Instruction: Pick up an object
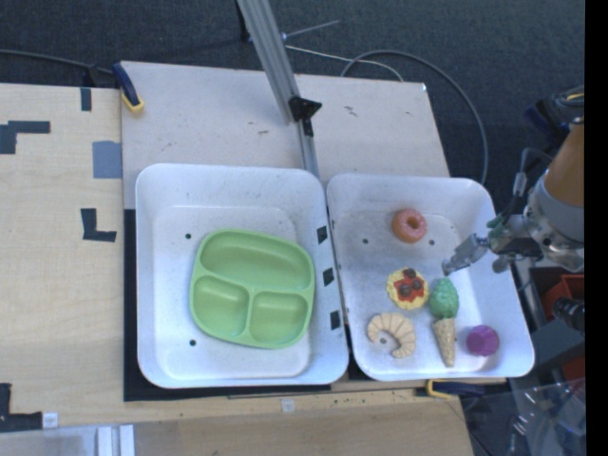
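My gripper [464, 255] is hovering above the right bin [361, 193]; I cannot tell its state. A donut [409, 224], tart [408, 289] and ice-cream cone [444, 312] are lying close by.

Robot lab or test bench. Plywood bench [57, 255] with black tape marks [90, 224] at left of frame, two white bins [157, 283] in the centre, metal pole [271, 50] at top, loose cables [418, 69] over dark carpet [475, 17] at upper right.

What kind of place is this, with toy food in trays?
Probably a robotics lab bench for grasping trials. A grey arm reaches over two white bins: one holds a green divided plate, the other toy food such as a doughnut and croissant.
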Robot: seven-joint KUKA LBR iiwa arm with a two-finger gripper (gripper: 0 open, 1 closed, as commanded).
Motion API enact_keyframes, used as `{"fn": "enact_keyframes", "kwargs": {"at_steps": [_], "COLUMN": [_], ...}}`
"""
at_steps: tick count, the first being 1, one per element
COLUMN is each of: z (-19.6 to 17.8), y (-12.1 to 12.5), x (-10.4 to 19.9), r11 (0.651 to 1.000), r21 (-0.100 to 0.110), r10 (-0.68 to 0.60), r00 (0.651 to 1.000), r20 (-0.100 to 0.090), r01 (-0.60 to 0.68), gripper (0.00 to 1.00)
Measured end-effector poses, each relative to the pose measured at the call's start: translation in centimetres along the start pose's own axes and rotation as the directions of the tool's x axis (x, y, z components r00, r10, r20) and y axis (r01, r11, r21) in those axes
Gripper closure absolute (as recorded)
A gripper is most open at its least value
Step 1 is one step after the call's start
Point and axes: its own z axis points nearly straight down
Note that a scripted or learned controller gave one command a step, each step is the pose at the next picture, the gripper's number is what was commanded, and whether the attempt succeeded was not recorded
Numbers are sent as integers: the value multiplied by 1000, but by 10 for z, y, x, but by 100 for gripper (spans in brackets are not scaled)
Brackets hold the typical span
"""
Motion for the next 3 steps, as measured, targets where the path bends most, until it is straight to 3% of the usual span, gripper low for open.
{"fn": "enact_keyframes", "kwargs": {"at_steps": [1,3], "z": [0,124], "y": [0,6], "x": [0,-5], "r11": [1000,1000], "r21": [0,6], "r10": [0,1], "r00": [1000,1000], "r20": [0,-1], "r01": [0,-1], "gripper": [0,0]}}
